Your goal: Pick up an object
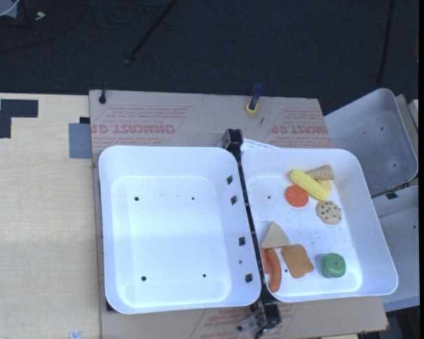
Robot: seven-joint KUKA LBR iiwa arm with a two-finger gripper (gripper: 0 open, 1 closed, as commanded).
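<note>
The right bin (367, 189) holds several toy foods. A yellow corn cob (309, 183) lies at the back beside a tan ridged piece (321, 171). A red-orange disc (296, 196) sits just in front of the corn, and a chocolate-chip cookie (328, 212) lies to its right. Nearer the front are a beige wedge (274, 236), a brown toast slice (297, 260), a red sausage (273, 269) along the left wall, and a green round fruit (333, 265).
The left bin (113, 189) stands beside the right one, joined by a black clamp strip (242, 210). Both rest on a cardboard sheet (162, 122) on the wooden bench. A blue-and-yellow clip (254, 99) sits at the cardboard's back edge. A grey metal plate (374, 136) lies at right.
</note>
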